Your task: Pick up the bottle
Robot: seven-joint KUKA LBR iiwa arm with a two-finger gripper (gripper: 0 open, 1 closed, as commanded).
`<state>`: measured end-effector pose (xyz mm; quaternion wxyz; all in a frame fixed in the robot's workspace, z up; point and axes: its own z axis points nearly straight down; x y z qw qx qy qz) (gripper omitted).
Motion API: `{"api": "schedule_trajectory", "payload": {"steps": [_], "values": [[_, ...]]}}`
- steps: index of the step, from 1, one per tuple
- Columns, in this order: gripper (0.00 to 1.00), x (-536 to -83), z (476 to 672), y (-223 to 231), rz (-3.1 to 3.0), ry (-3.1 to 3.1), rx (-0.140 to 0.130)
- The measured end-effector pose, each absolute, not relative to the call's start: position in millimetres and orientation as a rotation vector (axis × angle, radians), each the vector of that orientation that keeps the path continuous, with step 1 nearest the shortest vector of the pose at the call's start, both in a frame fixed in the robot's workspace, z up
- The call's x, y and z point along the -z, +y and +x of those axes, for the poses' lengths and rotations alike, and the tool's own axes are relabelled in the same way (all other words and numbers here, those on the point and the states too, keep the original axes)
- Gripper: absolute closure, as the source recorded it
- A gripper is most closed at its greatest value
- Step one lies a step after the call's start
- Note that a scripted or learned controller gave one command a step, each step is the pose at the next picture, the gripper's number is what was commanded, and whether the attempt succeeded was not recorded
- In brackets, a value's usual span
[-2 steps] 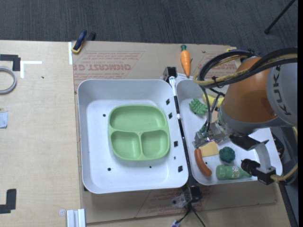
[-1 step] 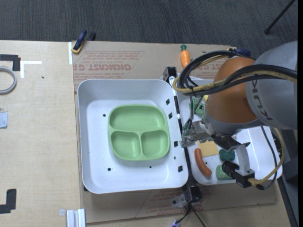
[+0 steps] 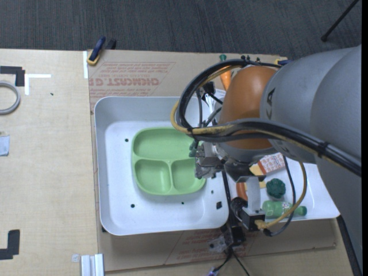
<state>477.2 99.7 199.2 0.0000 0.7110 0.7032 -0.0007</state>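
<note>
Where the arm (image 3: 322,108) reaches in from the right, most of the right half of the view is taken up by its grey body, with the orange band (image 3: 248,105) seen just above the wrist. Black and yellowish cables (image 3: 198,128) are looped around the wrist and trail down toward the lower edge of the view. Beneath the arm, a tan bench (image 3: 46,171) is seen, with a sheet of brown cardboard (image 3: 135,76) printed in red laid under the bins.

The left bin (image 3: 109,165), white and shallow, is seen almost whole. A pale green divided tray (image 3: 158,160) with three compartments is lying inside it, toward its right side. The right bin (image 3: 325,203) is largely covered by the arm, and only its lower part can be made out.

The gripper (image 3: 202,164) is held over the right edge of the green tray, at the border between the two bins. Its fingers are hidden among dark hardware and cables, so it cannot be told how far they are parted or whether anything is held.

In the visible part of the right bin, a green bottle (image 3: 282,209) with a yellowish part is lying on its side, well apart from the gripper. Just above it a small dark green rounded object (image 3: 276,187) is seen, and beside that a red-and-white packet (image 3: 269,164) is partly hidden under the arm.
</note>
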Motion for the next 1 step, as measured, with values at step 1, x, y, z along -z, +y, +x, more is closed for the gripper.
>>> {"api": "schedule_trajectory", "payload": {"steps": [1], "values": [[1.0,-236.4,477.3,164.8,2.131,2.308,0.004]]}}
